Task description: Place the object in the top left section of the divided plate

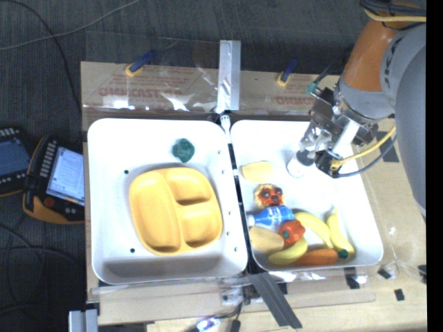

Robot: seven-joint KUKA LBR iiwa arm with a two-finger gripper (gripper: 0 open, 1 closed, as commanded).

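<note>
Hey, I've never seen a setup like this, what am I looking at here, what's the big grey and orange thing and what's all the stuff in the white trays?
This is one picture from a camera fixed above a bench, looking down at a slant. The grey and orange thing is a robot arm reaching in from the right. At its tip is a gripper, hanging over the right bin. I cannot tell whether it holds anything.

The right bin contains toy food: bananas, a carrot, a pale block and a few more pieces. The left bin holds a yellow divided plate and a small green object beside it. The job is to put an object into the plate's top left section.
</note>
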